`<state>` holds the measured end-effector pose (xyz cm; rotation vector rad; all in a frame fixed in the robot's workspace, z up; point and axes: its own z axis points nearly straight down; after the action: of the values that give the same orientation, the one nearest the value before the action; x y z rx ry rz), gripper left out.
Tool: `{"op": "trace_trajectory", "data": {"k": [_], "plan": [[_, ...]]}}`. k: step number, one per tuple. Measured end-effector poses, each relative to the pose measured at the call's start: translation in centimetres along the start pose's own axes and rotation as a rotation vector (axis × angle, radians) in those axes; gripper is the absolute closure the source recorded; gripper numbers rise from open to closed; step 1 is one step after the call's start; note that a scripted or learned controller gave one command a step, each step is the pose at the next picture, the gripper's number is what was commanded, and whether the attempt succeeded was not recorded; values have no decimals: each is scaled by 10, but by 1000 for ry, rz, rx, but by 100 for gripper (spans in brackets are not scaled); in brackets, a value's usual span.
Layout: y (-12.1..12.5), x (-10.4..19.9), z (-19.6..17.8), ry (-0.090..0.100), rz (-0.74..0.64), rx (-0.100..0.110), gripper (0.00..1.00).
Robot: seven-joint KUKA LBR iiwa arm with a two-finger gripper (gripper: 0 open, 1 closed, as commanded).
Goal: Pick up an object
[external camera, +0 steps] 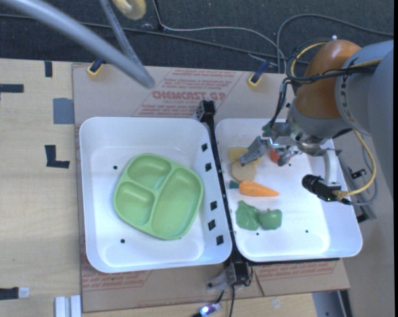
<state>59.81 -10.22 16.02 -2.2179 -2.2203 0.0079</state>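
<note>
- Above the right bin (344, 240), the arm (377, 91) reaches in from the right edge of the camera view, with its orange band (327, 78) above the wrist.
- Gripper (265, 149): positioned low over the upper-left part of the right bin, near the divider between the two bins. How far the pincer is open cannot be told; the wrist body and cables hide most of it. No object can be seen held by it.
- Red piece (275, 156): a small red item shows just beside the gripper tip. Whether it is touching the gripper, or is a part of it, cannot be told.
- Pale yellow object (241, 164): lies on the bin floor just left of and below the gripper, close to the divider. Its shape is blurred.
- Carrot (258, 189): orange, lying roughly level on the bin floor, just below the pale yellow object, with its thicker end toward the divider.
- Green pepper (270, 219): lies below the carrot, touching or just beside a green leafy item (247, 215) on its left.
- Left bin (93, 197): holds a green divided plate (159, 195) with three compartments, lying flat and turned at a slant near the middle of the bin.
- Black cable plug (317, 186): hangs from the wrist over the right part of the right bin, well apart from the food items.
- Cardboard sheet (185, 91): lies under both bins on the wooden bench (27, 197).
</note>
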Motion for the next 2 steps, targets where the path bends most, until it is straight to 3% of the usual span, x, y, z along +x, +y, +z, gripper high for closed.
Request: {"op": "trace_trajectory", "data": {"k": [1, 2], "plan": [[-5, -5, 63, 0, 0, 2, 0], [-5, -4, 76, 0, -1, -5, 0]]}}
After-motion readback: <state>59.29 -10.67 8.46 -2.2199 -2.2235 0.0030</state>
